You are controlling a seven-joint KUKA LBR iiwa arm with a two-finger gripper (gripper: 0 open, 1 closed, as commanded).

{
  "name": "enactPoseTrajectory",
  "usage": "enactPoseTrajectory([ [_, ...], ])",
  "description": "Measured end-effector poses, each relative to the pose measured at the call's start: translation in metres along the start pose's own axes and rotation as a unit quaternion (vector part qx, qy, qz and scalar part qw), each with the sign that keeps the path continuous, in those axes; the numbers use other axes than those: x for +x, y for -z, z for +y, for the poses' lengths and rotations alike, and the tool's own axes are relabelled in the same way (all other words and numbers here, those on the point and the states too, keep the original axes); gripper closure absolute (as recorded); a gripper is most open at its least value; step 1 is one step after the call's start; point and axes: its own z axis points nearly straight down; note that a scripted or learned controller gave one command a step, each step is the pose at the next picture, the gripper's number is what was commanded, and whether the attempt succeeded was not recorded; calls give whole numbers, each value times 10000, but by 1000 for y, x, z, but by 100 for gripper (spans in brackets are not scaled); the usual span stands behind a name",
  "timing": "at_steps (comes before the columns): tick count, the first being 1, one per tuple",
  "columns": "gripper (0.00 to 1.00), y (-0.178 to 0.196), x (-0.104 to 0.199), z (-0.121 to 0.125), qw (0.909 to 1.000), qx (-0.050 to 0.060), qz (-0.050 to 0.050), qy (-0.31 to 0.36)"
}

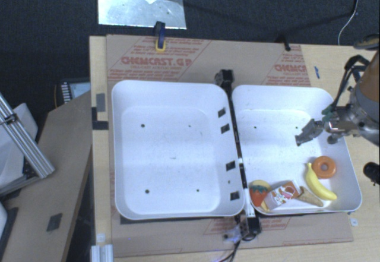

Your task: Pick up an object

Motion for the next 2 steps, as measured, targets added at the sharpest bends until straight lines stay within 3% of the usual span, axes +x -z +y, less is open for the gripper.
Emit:
enactPoseTrajectory([
  [2, 0, 185, 118, -7, 10000, -61, 10, 38],
])
